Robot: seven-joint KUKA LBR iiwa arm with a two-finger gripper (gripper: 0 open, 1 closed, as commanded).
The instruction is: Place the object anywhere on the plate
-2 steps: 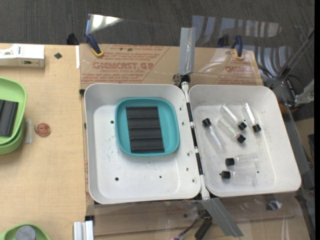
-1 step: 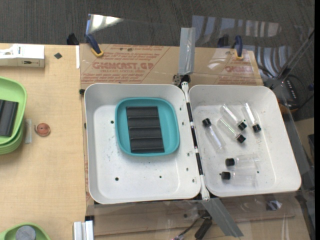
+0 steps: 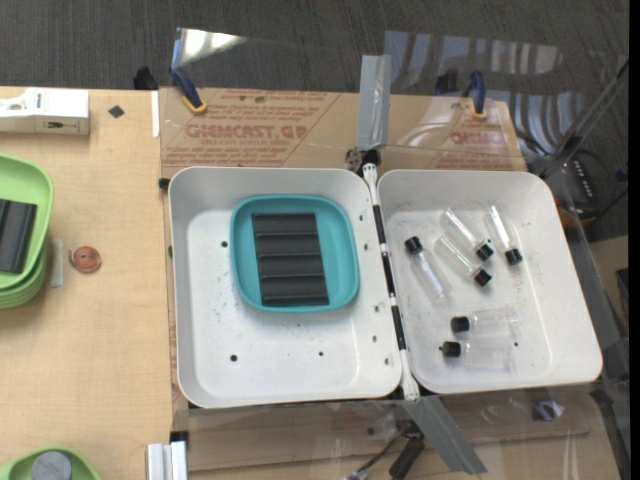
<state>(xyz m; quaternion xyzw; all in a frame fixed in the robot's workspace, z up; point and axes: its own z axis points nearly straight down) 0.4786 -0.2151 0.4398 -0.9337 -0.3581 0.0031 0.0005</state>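
Observation:
A teal square plate with rounded corners lies in the upper middle of the left white bin. A dark grey ridged insert covers its centre. Several clear vials with black caps lie scattered in the right white bin. One vial lies nearest the divider between the bins, two more lie toward the bin's back, and another lies nearer its front.
On the wooden bench to the left sit a green tray, a small reddish disc and a white box. Cardboard held by clamps lies behind the bins. A green object sits at the bottom left corner.

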